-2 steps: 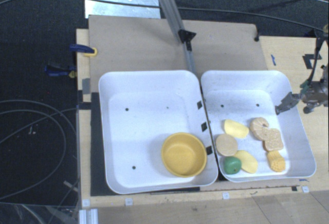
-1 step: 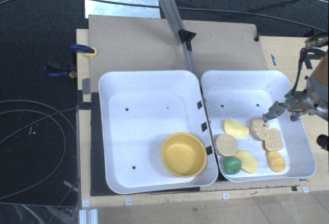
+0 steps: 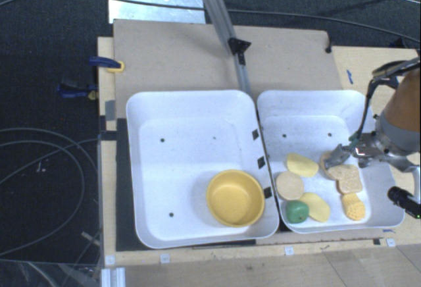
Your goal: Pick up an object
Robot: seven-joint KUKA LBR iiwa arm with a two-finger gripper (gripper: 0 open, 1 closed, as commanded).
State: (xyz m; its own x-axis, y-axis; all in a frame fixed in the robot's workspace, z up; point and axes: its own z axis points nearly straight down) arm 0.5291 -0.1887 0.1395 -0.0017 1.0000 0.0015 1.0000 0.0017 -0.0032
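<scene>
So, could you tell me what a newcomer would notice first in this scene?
Probably the round yellow plastic bowl, sitting alone near the front of the left white bin. Next, the cluster of small food-shaped toys in the right white bin, including a green rounded piece and a tan toast-like slice, with the grey arm's gripper low beside them.
</scene>
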